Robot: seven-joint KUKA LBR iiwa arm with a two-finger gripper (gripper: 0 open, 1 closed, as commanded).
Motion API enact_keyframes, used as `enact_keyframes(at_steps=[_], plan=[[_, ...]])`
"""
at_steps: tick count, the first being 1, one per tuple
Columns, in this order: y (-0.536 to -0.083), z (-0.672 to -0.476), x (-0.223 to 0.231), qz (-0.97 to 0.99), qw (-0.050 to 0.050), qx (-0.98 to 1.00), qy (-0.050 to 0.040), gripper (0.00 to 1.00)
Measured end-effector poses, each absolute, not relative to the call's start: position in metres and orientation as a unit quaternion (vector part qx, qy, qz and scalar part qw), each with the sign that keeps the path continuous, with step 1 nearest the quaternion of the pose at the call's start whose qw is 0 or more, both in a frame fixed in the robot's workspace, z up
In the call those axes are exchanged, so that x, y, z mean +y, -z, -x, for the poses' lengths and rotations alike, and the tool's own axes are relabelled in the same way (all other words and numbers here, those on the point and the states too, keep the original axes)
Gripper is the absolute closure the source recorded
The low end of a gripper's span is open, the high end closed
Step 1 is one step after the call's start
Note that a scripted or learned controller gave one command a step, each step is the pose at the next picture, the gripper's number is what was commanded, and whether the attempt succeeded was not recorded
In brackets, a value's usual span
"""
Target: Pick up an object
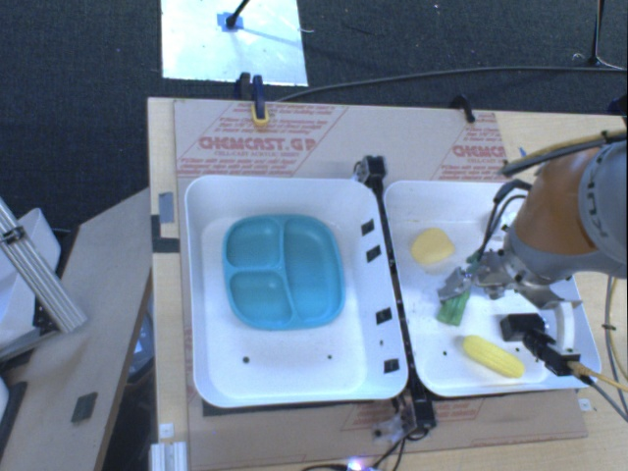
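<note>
Green object [452, 309] sits directly beneath the gripper [459, 287], apparently touching; whether its jaws are apart or clamped cannot be told. Nothing lifted yet; pickup remains.

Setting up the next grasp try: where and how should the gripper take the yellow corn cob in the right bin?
Grip the yellow corn cob across its middle, coming straight down from above. It lies flat and long, slanting toward the bin's near-right corner, so the fingers should close across its narrow width; bare floor shows on both sides.
</note>
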State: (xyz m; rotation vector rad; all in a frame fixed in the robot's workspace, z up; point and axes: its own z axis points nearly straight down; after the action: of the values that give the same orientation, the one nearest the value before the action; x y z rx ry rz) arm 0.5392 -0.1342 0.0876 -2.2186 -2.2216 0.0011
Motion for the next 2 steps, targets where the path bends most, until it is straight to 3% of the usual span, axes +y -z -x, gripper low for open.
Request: enact_keyframes(at_steps=[1, 2], plan=[[-0.101, -0.540, -0.135, 0.707, -0.001, -0.707, 0.0008, 1.00], [-0.165, -0.540, -0.137, 0.706, -0.003, -0.708, 0.0021, 1.00]])
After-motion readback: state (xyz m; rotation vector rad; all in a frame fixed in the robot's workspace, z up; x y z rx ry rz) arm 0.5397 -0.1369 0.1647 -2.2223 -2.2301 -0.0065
